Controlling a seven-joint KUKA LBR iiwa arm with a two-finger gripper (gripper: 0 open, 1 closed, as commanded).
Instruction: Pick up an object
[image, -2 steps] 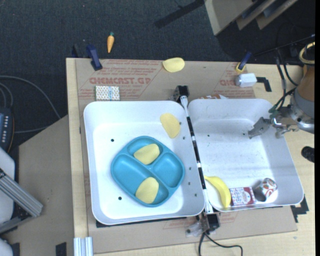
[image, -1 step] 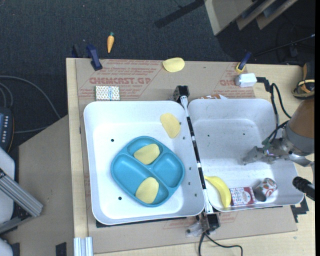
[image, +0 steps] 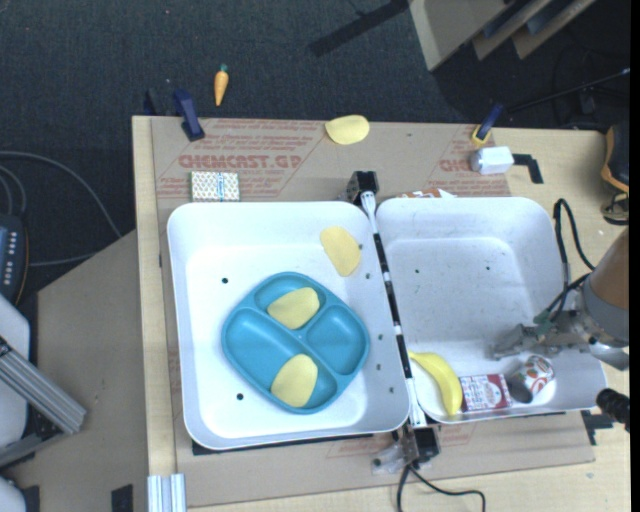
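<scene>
My gripper (image: 512, 342) hangs low over the near right part of the right bin (image: 470, 225), with the grey arm (image: 610, 300) reaching in from the right edge. Just below it lies a small round red and white object (image: 531, 379), next to a flat red and white packet (image: 484, 392). A yellow banana (image: 440, 380) lies in the bin's near left corner. The view does not show anything held in the gripper.
The left bin (image: 200, 300) holds a blue divided plate (image: 345, 340) with two yellow pieces (image: 293, 307) on it, and a loose yellow piece (image: 341, 249) near its far right corner. A yellow item (image: 347, 129) and small clutter lie on the bench behind the bins.
</scene>
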